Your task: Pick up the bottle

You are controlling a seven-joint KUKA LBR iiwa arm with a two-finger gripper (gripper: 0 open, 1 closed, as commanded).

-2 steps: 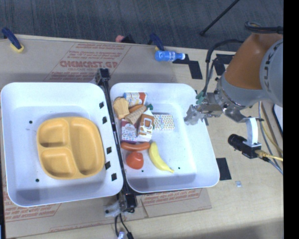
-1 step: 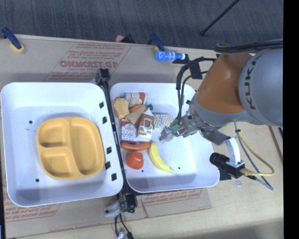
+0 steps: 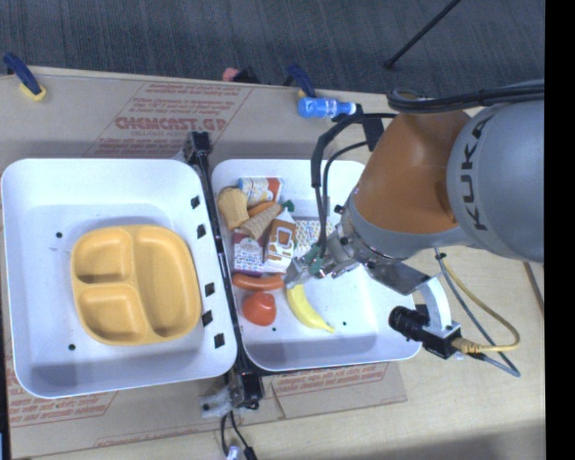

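The bottle [image 3: 260,189] is small, with a white body and an orange-red label. It lies on its side at the far edge of the right bin [image 3: 364,345]. My gripper [image 3: 314,263] hangs low over the middle of that bin, next to a small carton [image 3: 282,241] and just above a banana [image 3: 309,310]. It is well short of the bottle, nearer the front of the bin. The grey and orange arm [image 3: 412,190] covers the bin's right part. I see nothing clearly held.
Toy food crowds the right bin's left half: bread [image 3: 233,206], a cone [image 3: 263,220], a second carton [image 3: 248,254], a sausage [image 3: 257,280] and a tomato [image 3: 260,308]. A yellow divided plate [image 3: 134,283] lies in the left bin [image 3: 29,199]. A blue clamp [image 3: 324,107] sits behind.
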